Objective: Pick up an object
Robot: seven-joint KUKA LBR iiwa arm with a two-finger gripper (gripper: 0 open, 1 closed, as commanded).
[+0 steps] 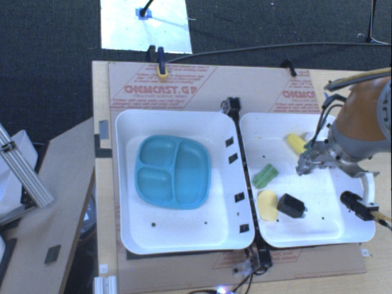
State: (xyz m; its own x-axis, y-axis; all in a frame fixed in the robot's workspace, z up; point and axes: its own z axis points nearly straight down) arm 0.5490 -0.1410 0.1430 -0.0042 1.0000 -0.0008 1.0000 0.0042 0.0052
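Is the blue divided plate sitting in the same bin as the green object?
No. The blue divided plate lies in the left bin, while the green object lies in the right bin.

The bench (184, 81), covered by a sheet printed CHEMCAST, bore 2 white bins side by side: left bin (131, 222), right bin (324, 234).

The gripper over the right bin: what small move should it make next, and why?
Probably a short move down and left toward the green object. The gripper hangs over bare bin floor, between the yellow piece and the green one, gripping nothing visible.
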